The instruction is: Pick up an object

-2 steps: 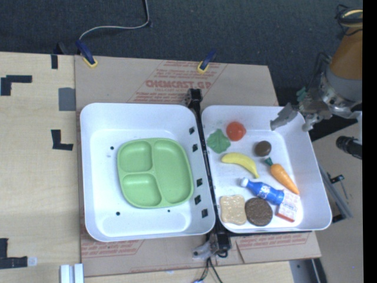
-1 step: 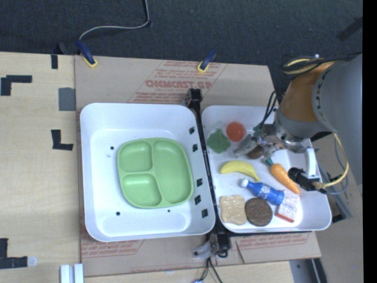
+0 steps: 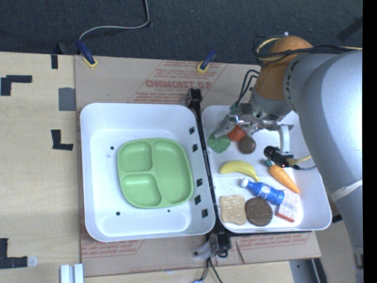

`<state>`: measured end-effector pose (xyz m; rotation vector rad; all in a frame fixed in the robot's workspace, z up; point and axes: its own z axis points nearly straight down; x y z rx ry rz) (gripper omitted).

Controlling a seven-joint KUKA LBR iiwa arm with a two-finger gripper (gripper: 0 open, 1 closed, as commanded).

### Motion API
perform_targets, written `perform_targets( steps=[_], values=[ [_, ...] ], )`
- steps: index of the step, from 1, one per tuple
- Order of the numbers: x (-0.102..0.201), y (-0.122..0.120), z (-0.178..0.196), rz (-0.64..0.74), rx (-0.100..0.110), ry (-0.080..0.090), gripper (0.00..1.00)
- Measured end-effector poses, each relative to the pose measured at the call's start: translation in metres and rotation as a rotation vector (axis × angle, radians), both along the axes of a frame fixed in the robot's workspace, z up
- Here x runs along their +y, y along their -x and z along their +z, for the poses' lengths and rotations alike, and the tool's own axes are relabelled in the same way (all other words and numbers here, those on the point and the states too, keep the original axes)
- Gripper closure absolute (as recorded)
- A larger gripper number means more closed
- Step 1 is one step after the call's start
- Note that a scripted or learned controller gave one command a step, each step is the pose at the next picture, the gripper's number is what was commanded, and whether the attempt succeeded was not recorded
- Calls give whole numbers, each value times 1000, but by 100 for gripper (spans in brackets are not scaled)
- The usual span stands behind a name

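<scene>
The grey arm (image 3: 330, 117) is reaching in from the right, its orange band (image 3: 275, 78) showing above the wrist, and its tool (image 3: 238, 128) is hanging low over the upper left part of the right bin (image 3: 315, 214). The tool is sitting right over a small cluster of things: a green leafy piece (image 3: 218, 143) against the bin's left wall, a red-orange rounded piece (image 3: 236, 134) just beside it, and a brown ball-like piece (image 3: 247, 145) touching the red one (these three are crowded so close that their edges are hard to separate). Whether the tool's jaws are apart or together cannot be told from here, since the wrist is covering them, and nothing is visibly clamped between them.

Lower in the same bin a yellow banana (image 3: 239, 168) is lying across the middle, with an orange carrot (image 3: 284, 178) to its right, slanting down. Below them a blue bottle (image 3: 264, 190) is lying on its side, next to a red-and-white packet (image 3: 288, 206). Near the front edge a slice of toast (image 3: 232, 209) is lying beside a dark round cookie (image 3: 258, 211), the two touching.

The left bin (image 3: 97, 175) is holding a green divided plate (image 3: 155, 173), lying flat near its centre. Both bins are resting on a cardboard sheet (image 3: 135, 81) on the table (image 3: 32, 175).
</scene>
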<state>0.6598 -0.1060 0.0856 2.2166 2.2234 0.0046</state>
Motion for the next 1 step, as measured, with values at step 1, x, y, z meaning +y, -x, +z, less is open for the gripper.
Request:
perform_targets(
  steps=[1],
  values=[
    [-1, 0, 10, 0, 2, 1, 100]
  ],
)
